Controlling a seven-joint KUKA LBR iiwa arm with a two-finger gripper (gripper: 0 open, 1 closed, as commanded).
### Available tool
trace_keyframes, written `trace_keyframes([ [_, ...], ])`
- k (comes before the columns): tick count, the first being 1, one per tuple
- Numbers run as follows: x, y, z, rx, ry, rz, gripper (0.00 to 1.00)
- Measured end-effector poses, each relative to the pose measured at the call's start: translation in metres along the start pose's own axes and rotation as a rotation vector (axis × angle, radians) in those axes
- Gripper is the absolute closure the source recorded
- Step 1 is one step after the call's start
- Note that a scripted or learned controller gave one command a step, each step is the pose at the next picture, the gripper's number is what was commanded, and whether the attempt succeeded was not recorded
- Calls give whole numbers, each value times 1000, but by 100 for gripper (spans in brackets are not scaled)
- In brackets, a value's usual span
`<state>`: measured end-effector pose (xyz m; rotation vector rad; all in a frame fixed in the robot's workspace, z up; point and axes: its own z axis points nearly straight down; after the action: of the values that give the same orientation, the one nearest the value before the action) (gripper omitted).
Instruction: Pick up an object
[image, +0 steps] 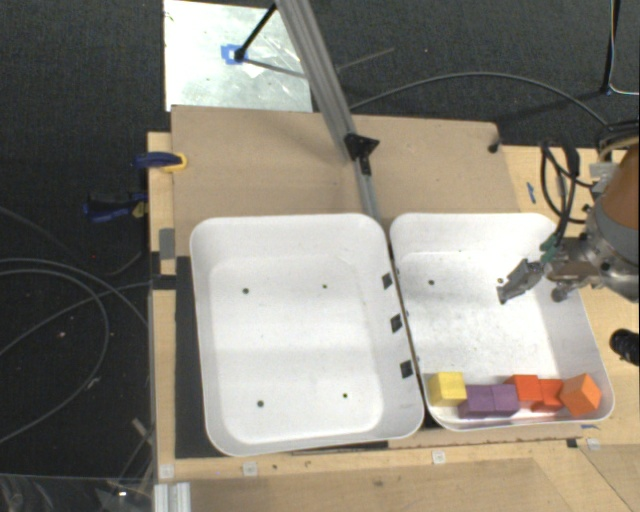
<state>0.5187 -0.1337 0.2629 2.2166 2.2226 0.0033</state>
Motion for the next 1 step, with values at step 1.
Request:
trace_keyframes([
  [1, 18, -34, -15, 1, 2, -2, 0],
])
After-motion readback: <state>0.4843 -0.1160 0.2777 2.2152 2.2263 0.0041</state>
